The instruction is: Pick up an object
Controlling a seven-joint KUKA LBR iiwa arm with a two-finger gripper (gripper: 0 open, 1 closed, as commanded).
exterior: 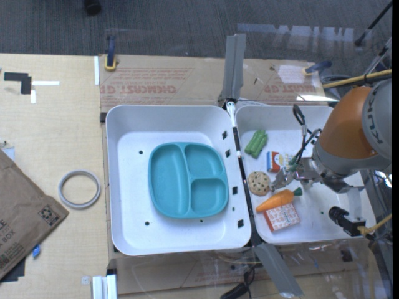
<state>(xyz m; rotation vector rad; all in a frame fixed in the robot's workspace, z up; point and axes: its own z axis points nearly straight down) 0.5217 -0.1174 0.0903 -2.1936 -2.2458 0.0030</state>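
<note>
- The grey arm with the orange band (349, 126) reaches into the right white shallow bin (312, 229).
- The left white shallow bin (124, 185) holds a teal plastic plate with three compartments (187, 179).
- The two-finger gripper (282, 178) is low in the right bin, just above the orange plastic carrot (275, 200); I cannot tell its state.
- Near it lie a red patterned box (282, 217), a green ridged vegetable (255, 143) and a round cookie (258, 181).

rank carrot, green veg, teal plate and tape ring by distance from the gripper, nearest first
1. carrot, just below the gripper, right bin
2. green veg, toward the bin's back
3. teal plate, left bin
4. tape ring, on the bench far left
</note>
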